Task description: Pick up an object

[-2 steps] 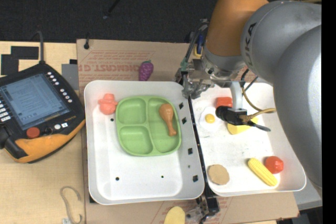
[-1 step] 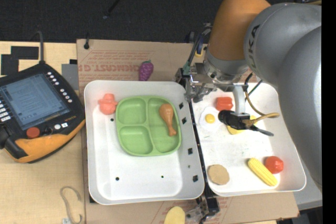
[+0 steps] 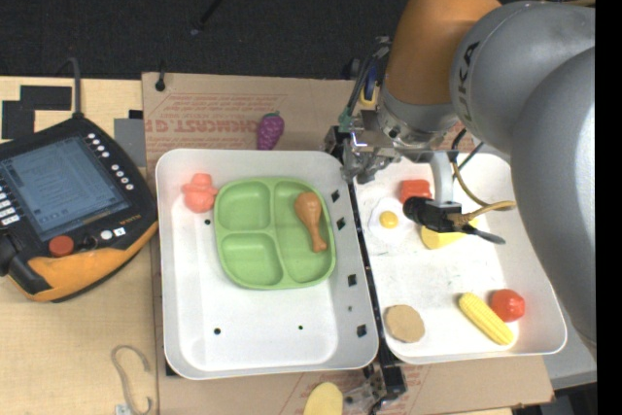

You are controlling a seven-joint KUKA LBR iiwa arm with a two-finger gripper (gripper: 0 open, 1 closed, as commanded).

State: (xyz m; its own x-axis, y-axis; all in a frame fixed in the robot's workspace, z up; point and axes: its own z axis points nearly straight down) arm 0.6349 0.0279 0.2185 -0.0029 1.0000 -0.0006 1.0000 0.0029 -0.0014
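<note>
Orange-red block [image 3: 415, 190] and fried egg [image 3: 389, 221] were the pieces you had closest to the tool [image 3: 362, 162] in the camera view. The tool hung over the far corner of the right bin [image 3: 544, 345], just beside the wall it shares with the left bin [image 3: 170, 306]. From the tool, the egg lay a little toward the camera and slightly to the arm's side. The block sat further to the arm's side, near the egg but apart from it. Neither had a marked long axis, so I would judge the approach angle mattered little; a short shift toward the arm and down looked enough.

You could not tell from this view how far open the tool was, or whether it had hold of anything.

Well beyond those two, toward the camera, lay a brown cookie [image 3: 404, 323], a yellow corn cob [image 3: 484, 318] on a slant, and a red tomato [image 3: 507, 305] touching the cob. Away from the arm, a drumstick [image 3: 311, 219] rested on the green plate [image 3: 243, 258].
</note>
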